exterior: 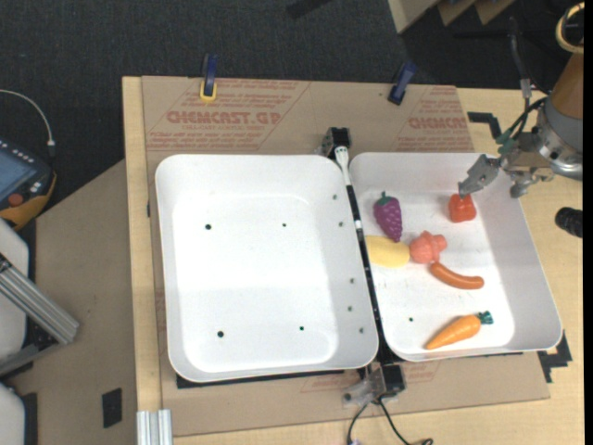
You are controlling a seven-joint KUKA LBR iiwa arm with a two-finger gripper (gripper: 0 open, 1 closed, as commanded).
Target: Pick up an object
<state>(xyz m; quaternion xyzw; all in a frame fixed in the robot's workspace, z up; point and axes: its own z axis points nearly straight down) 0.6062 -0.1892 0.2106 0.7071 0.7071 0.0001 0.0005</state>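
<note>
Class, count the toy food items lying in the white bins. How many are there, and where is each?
6, all in the right bin: purple grapes, red pepper, yellow piece, pink piece, sausage, carrot. None looks hidden.

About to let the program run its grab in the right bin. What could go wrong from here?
1. The gripper sits at the far right corner, beside the small red toy pepper rather than over it, so a descent may miss or knock it.
2. The yellow toy, pink toy and orange sausage-shaped toy lie bunched together; a grab there may catch several.
</note>
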